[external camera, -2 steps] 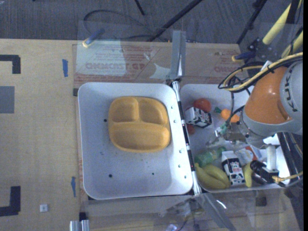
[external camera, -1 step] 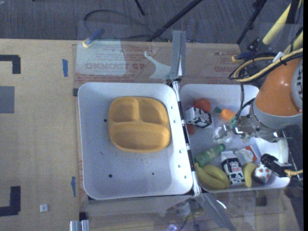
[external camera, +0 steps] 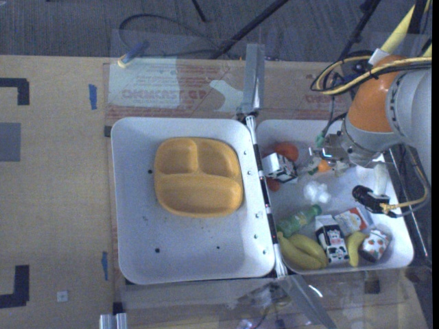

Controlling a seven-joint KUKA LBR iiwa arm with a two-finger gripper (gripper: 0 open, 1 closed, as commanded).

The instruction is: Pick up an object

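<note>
My landmark is the right bin (external camera: 403,251), the one I reach into. Just beside it, across the shared divider, sits the left bin (external camera: 130,204), and the largest thing there is a yellow divided plate (external camera: 199,177), resting upside down near that bin's middle, well apart from my work.

My arm comes in over the right bin's far corner, orange band above the wrist, and my gripper (external camera: 328,157) hangs low over the bin's far half. Whether it is parted or closed I cannot tell from this angle; nothing shows plainly held in it.

Along the right bin's near wall lie the bananas (external camera: 302,249), then a green bottle (external camera: 299,220) just beyond them toward the bin's middle. A small black-and-white carton (external camera: 332,242) stands beside the bananas, and a red-spotted ball (external camera: 374,246) sits in the near corner. At the far end, close to the divider, are a metal can (external camera: 277,164) and a red tomato-like piece (external camera: 287,151).

I judge the pick not yet made: every candidate rests in the bin. Closing on one and lifting it remain.
</note>
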